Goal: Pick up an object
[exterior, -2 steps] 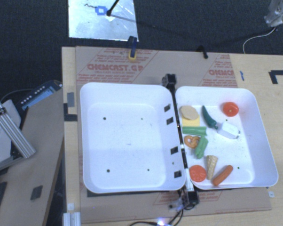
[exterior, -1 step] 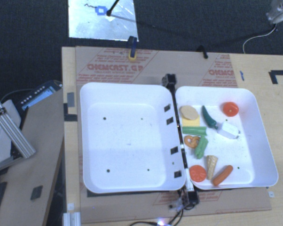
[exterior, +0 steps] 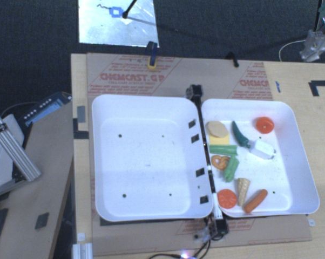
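The right bin holds several toy foods. A red tomato lies at its far right. A beige bun rests on a yellow cheese slice near the divider. A dark green piece joins a white piece in the middle. Below are a green bean, a pretzel and a green pod. At the front lie a red slice, a cone and an orange sausage.
The left bin sits beside the right one, with black clips along the shared wall. A shiny plate lies beyond the bench. A yellow clamp stands at the back edge, and a metal rail is at the left.
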`<state>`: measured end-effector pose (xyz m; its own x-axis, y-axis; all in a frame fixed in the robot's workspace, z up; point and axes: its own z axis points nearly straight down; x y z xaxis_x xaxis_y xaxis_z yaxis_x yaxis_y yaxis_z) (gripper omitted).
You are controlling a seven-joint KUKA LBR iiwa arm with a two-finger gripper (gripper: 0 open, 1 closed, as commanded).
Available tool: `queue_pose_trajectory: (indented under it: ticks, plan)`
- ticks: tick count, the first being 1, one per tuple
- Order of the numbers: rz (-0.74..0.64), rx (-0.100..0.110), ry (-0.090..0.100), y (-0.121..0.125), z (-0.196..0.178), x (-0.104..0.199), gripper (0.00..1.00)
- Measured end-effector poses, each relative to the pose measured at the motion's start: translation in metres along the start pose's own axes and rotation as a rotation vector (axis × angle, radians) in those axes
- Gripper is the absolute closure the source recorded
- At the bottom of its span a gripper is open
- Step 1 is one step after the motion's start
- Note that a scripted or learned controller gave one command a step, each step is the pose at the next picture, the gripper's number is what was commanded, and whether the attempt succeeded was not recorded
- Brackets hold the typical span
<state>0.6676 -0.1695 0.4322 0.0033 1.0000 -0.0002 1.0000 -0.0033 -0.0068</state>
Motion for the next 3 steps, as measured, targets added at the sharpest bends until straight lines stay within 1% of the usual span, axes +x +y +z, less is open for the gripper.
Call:
queue_pose_trajectory:
  ticks: [1, 3]
  plan:
    - [-0.009, -0.013, -0.004, 0.001, -0.019, 0.003, 1.00]
    - [-0.018, -0.020, -0.008, 0.002, -0.042, 0.004, 1.00]
